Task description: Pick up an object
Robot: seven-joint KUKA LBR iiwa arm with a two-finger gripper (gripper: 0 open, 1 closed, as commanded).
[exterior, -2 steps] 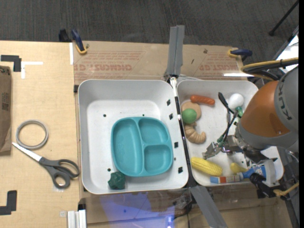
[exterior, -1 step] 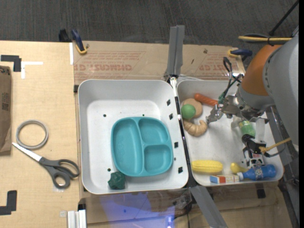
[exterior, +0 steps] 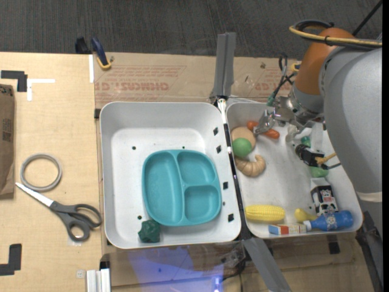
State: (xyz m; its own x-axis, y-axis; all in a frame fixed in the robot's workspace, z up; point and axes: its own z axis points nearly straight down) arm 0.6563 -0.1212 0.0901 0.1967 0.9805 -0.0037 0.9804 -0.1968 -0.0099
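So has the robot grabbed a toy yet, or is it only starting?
Only starting, it looks like. Nothing looks lifted: the yellow plastic corn cob, the tan toy croissant and the round green toy fruit all lie on the floor of the right white bin. The end effector hangs over that bin's far end, with nothing seen between its fingers. The whole pick is left.
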